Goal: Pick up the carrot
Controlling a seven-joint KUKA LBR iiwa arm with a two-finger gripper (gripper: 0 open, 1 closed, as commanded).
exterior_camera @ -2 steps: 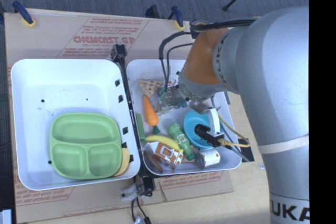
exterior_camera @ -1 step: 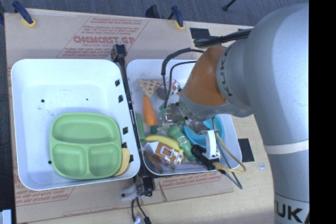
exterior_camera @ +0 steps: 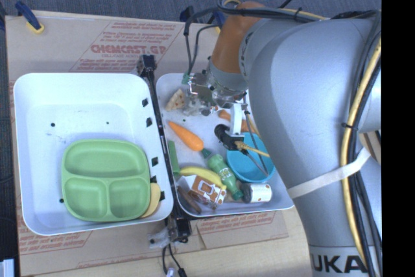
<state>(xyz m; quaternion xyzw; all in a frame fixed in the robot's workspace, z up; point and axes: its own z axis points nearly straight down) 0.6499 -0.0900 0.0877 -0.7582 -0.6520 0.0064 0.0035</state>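
The carrot is orange and tapered. It lies at a slant in the left half of the right bin, just beside the divider between the bins. My gripper hangs over the far end of that bin, above and slightly right of the carrot, with a clear gap between them. The bulky grey arm and its orange band cover the bin's right side. Nothing shows between the gripper and the carrot.
A pizza slice lies left of the gripper. Nearer the front are a green bottle, a banana, a blue bowl, a white can and a brown box. The left bin holds a green divided plate.
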